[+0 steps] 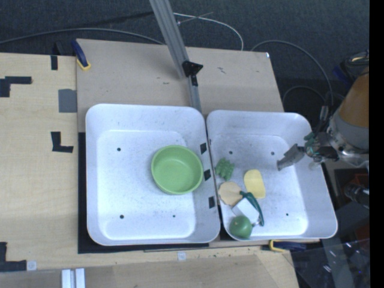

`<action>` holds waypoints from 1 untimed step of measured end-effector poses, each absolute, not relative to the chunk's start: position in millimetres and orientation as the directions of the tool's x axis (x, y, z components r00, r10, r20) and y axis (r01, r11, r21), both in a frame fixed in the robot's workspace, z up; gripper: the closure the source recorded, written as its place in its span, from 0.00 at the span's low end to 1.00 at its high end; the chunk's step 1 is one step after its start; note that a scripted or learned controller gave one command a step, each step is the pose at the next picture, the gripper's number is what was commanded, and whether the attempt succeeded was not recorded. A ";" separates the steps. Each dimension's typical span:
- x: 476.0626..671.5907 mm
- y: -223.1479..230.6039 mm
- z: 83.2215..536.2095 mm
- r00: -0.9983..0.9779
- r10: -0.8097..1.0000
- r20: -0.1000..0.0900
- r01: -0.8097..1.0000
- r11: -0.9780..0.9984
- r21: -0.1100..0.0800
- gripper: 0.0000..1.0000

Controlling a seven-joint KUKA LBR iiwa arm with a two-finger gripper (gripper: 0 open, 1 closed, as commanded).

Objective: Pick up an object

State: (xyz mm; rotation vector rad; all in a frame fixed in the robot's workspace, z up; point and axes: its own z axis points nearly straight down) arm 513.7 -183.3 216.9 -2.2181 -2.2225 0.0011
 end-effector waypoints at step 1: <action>513.7 -183.3 216.9 -0.002 1.000 0.001 1.000 0.002 -0.002 0.00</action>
